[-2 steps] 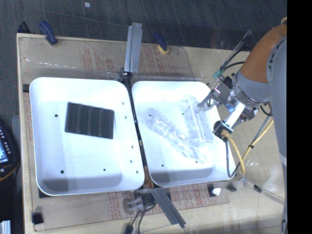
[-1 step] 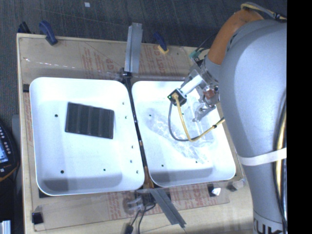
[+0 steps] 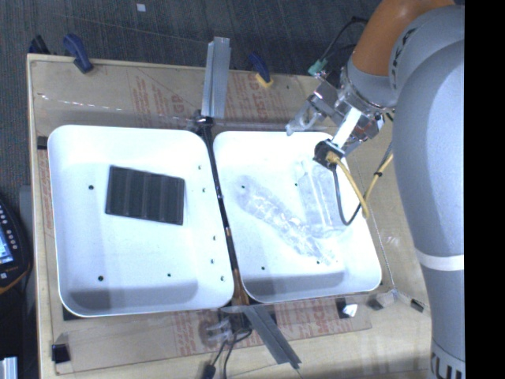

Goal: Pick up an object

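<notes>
- Two bins were set side by side on the table (image 3: 118, 93): a dark ribbed pad (image 3: 145, 195) lay flat in the left bin (image 3: 63, 140), and crumpled clear plastic (image 3: 276, 212) lay across the middle of the right bin (image 3: 363, 279).
- The approach step was judged to be in hand; nothing had been lifted yet.
- The gripper (image 3: 309, 117) was seen above the far edge of the right bin, apart from the plastic and well apart from the pad.
- Whether it was open or closed could not be told; nothing was seen held in it.
- A descent onto the near plastic was judged to be called for next, with a firm closure, since thin clear film could slip or crumple.
</notes>
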